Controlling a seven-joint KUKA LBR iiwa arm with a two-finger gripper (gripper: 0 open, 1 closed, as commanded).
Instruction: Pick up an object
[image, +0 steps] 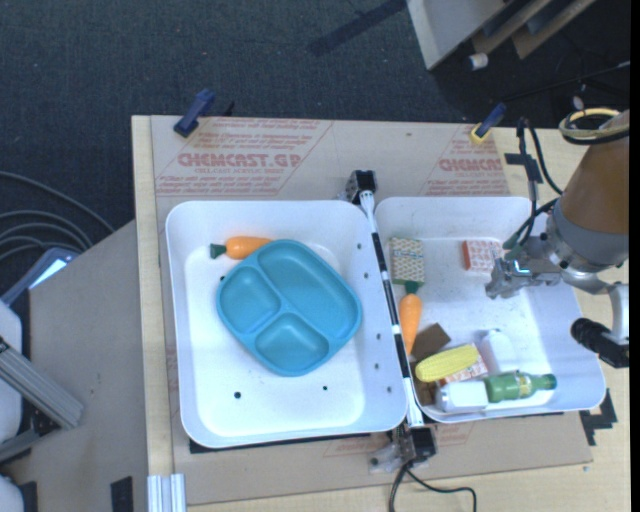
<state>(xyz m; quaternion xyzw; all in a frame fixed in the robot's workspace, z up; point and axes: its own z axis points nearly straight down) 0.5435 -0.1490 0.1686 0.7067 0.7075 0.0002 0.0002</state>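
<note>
Gripper (505, 272) low in the right bin (570, 392), near the far wall; how it's set, you can't tell. Nearest pick: the red packet (481, 254), just beside it. Probably light and flat, likely slippery. Take it across its short edges.

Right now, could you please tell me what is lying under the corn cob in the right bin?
The corn cob rests on a brown flat piece and a red-and-white packet, beside a green bottle. Whatever lies directly beneath them is covered.
</note>
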